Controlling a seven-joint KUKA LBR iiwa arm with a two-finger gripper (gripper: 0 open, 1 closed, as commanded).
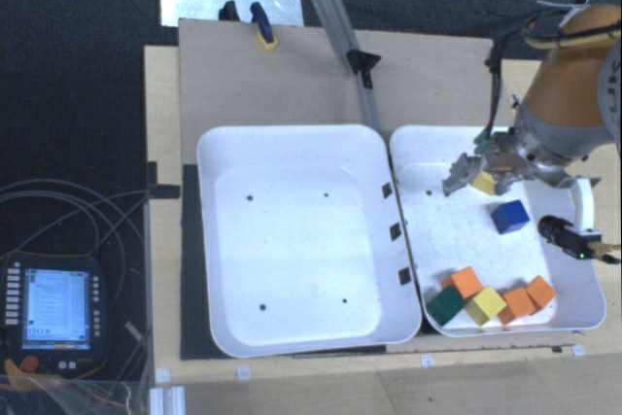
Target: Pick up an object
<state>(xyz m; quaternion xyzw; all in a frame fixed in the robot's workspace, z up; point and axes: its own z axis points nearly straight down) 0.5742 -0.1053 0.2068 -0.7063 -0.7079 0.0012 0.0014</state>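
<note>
Dark carpet floor (78,63); tan bench (292,78); teach pendant (53,311) at left.

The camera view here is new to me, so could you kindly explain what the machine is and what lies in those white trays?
You are looking down at a slant on a bench. The grey and orange machine at right is a robot arm; its pincer hangs over the right bin, close to a yellow block. Whether it grips that block I cannot tell. Also in that bin: a blue block and, near the front, a cluster of orange, yellow and green blocks. The left bin sits beside it.
</note>
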